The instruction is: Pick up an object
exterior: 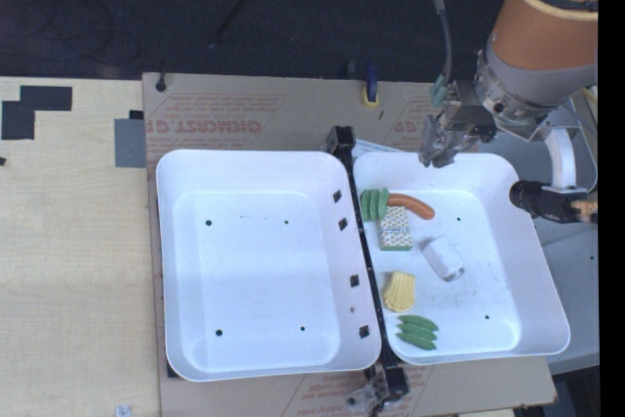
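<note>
The right bin (pixel 508 308) holds several small items: a green ridged piece (pixel 374 204), an orange sausage-like piece (pixel 411 205), a white-and-green patterned block (pixel 395 229), a white cup-like piece (pixel 442 258), a yellow ridged piece (pixel 398 291) and a green pea pod (pixel 419 331). My gripper (pixel 439 151) hangs above the back edge of the right bin, up and to the right of the orange piece. Nothing shows between its fingers.
The left bin (pixel 176 210) sits beside the right one, joined by a black divider with clips (pixel 352 229). Both rest on a cardboard sheet (pixel 244 112) on the pale bench. Cables run across the dark back area.
</note>
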Controlling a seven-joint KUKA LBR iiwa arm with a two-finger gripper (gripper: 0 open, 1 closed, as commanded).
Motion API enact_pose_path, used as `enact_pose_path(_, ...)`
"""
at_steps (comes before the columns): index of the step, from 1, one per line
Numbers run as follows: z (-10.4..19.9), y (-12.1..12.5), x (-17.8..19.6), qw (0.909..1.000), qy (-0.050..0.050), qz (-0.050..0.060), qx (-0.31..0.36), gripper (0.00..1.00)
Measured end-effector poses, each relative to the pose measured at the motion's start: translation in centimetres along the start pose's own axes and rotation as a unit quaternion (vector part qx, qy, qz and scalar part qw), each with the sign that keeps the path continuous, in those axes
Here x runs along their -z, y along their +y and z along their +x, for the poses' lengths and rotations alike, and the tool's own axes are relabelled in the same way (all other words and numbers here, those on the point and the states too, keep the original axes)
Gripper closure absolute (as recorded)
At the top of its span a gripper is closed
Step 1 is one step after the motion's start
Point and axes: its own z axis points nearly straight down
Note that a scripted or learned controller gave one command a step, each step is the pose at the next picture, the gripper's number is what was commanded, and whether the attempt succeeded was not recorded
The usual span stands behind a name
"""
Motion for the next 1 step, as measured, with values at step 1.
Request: enact_pose_path(1, 8.43, -3.9, 6.55, 1.0, 0.001, 0.003, 0.001, 1.0)
